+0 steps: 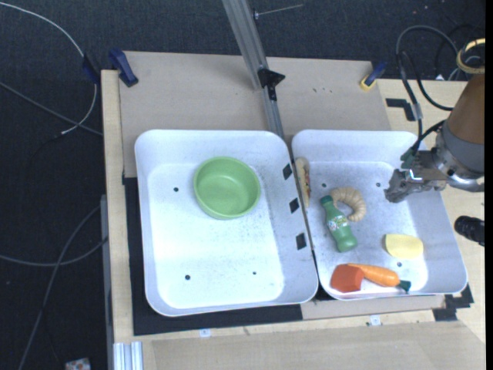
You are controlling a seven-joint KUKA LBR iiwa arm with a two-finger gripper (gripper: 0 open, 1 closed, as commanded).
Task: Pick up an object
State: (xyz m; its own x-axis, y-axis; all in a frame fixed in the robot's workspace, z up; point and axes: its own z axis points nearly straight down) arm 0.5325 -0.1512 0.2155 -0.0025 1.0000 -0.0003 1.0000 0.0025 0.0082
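The right bin (370, 146) holds a green bottle (339, 226), a tan curved croissant-like piece (350, 203), a yellow lemon-shaped piece (404, 246), an orange carrot (376, 275) with a red-orange piece (347, 279) beside it, and a long tan stick (303, 182) along the left wall. My gripper (400, 186) hovers over the bin's right side, above and right of the croissant piece and up from the yellow piece. Nothing shows between its fingers.
The left bin (223, 284) holds a green bowl (226, 186). A grey metal bar (250, 45) slants down to the gap between the bins. Blue clamps (122, 66) and cables lie around the bench edges.
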